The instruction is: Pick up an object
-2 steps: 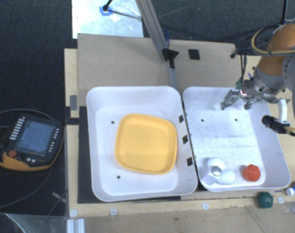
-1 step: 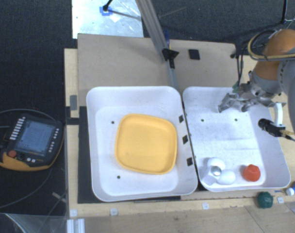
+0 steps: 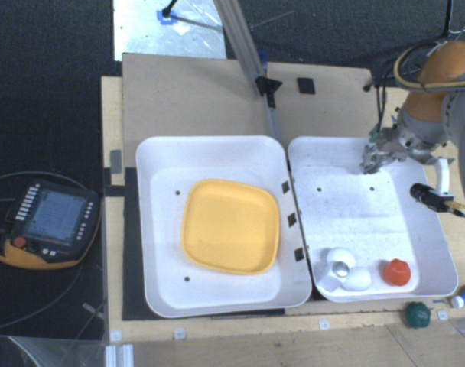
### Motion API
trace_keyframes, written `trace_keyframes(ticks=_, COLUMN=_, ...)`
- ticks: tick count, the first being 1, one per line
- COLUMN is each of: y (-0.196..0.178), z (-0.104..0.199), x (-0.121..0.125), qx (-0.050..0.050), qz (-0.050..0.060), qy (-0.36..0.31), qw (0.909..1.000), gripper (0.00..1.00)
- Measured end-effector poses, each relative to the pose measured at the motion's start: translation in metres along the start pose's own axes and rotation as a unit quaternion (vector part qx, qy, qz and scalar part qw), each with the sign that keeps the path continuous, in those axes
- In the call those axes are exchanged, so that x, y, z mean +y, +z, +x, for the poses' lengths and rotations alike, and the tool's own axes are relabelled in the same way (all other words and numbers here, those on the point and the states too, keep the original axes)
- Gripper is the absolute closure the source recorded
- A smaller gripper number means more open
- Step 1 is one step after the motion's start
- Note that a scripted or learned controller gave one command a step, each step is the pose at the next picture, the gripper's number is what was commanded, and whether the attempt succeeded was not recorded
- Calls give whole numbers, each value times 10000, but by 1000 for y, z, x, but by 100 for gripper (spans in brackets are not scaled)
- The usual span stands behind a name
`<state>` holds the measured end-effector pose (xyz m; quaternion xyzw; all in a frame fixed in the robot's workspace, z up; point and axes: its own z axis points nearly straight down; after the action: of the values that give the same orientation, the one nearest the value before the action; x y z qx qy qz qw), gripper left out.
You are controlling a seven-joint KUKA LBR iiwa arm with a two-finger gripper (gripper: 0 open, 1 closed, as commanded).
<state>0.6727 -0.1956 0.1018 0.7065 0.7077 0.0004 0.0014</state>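
Observation:
A yellow square plate point(image 3: 231, 225) lies in the middle of the left bin point(image 3: 160, 167). In the right bin point(image 3: 355, 205), at its front edge, sit a white egg-shaped thing next to a small silvery cup point(image 3: 342, 267) and a red-orange cup point(image 3: 397, 272). My gripper point(image 3: 372, 160) hangs over the far right part of the right bin, well away from those objects, with nothing seen between its fingers.
A teach pendant point(image 3: 45, 224) lies on the floor at the left. A dark green ball point(image 3: 417, 314) rests on the bench in front of the right bin. A slanted metal pole point(image 3: 244, 37) rises behind the bins.

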Motion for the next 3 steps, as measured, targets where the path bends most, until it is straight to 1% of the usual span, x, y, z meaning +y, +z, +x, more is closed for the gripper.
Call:
trace_keyframes(ticks=1, y=-63, z=4, x=2, qx=-1, qz=-19, qy=2, qw=10000, gripper=100)
trace_keyframes(ticks=2, y=-106, z=4, x=3, qx=1, qz=-11, qy=3, qw=10000, gripper=100)
trace_keyframes(ticks=3, y=-120, z=55, x=0, qx=11, qz=-1, qy=-15, qw=10000, gripper=100)
